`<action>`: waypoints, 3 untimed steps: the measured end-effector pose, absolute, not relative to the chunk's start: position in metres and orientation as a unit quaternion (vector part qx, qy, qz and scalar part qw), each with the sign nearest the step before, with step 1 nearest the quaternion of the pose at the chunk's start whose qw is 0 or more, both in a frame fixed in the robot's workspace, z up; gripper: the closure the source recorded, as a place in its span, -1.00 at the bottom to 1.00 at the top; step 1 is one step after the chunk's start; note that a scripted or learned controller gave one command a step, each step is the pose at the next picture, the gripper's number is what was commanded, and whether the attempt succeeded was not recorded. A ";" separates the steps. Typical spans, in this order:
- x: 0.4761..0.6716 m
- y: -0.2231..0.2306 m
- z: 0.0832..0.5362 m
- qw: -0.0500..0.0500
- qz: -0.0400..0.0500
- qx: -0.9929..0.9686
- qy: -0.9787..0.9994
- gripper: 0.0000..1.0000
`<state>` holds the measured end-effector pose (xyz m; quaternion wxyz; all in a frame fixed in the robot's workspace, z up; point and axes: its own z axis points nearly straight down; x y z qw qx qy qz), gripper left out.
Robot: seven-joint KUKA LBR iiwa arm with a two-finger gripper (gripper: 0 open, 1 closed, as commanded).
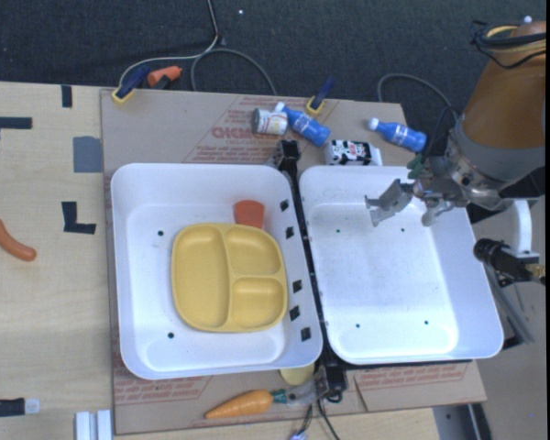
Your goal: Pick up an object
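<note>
My gripper [408, 207] hangs over the back right part of the right white bin [458, 337]. Its two grey fingers [383, 203] stand spread apart, open, with nothing between them. In the left bin [133, 246] lies a yellow divided plate [227, 276], and a small orange-red block [249, 212] sits just behind its far edge. The gripper is well to the right of both.
Behind the bins lie a blue bottle [308, 126], a second blue bottle [399, 135] and a small black-and-white pack [352, 152]. A toy carrot [242, 404] lies in front of the bins, and an orange sausage [11, 239] lies far left on the bench.
</note>
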<state>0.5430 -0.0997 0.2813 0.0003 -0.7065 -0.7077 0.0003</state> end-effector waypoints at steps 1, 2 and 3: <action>0.578 -0.095 0.112 0.004 0.003 -0.706 -0.708 -1.00; 0.629 -0.046 0.189 -0.003 -0.003 -0.705 -0.710 -1.00; 0.626 -0.050 0.184 0.000 0.000 -0.707 -0.708 -1.00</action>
